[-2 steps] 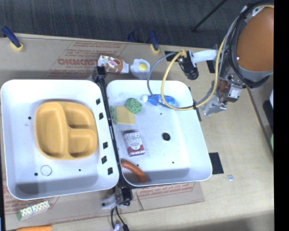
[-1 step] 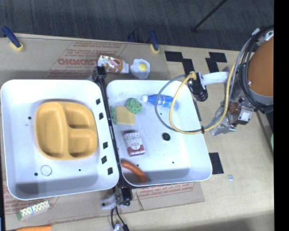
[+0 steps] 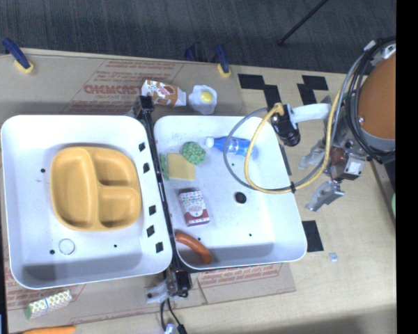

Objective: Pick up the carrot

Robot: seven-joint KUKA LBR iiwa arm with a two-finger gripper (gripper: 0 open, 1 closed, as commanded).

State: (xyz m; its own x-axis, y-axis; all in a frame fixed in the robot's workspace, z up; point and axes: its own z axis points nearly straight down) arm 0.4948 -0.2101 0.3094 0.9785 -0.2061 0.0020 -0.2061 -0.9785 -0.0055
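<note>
The carrot (image 3: 193, 247) lies at the right bin's (image 3: 282, 239) near rim; the tool's (image 3: 325, 190) spread cannot be told.

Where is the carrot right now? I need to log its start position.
The carrot lies in the right bin, at its near-left corner by the divider, just below the red-and-white packet.

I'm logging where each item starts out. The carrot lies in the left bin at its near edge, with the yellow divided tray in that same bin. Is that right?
Not quite. The camera view shows the carrot in the right bin, at its near left corner by the divider. The yellow divided tray is indeed in the left bin, so the two are in separate bins.
</note>
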